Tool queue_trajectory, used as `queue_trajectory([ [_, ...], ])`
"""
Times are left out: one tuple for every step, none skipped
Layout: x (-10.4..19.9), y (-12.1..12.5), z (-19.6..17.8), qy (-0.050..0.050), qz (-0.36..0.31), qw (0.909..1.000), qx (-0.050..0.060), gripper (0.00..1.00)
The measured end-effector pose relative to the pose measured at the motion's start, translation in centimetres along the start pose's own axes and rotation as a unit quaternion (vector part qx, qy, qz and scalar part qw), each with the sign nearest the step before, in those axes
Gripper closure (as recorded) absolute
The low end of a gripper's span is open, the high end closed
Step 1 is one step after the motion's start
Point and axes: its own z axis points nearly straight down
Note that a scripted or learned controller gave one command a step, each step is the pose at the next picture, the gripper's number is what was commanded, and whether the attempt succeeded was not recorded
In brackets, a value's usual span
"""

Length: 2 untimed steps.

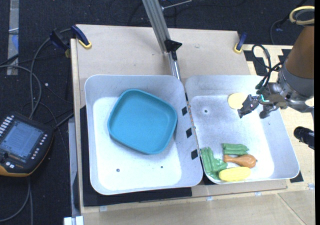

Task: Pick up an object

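Pale yellow disc (235, 101) partly hidden behind open tool (255, 108)

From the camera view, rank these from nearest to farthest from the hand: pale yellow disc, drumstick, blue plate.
From the hand:
1. Pale yellow disc, just left of it in the right bin.
2. Drumstick, below it near that bin's front edge.
3. Blue plate, far left in the left bin.

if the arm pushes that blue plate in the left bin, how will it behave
The shallow square blue plastic plate looks stiff and light, so it would probably slide across the smooth white left bin rather than tip. Its low rounded rim may be hard for the pincer to grip.
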Motion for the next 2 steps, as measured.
queue_trajectory([
  [0.0, 0.0, 0.0, 0.000, 0.000, 1.0000, 0.000, 0.00],
  [-0.1, 0.1, 6.3, 0.001, 0.000, 1.0000, 0.003, 0.00],
])
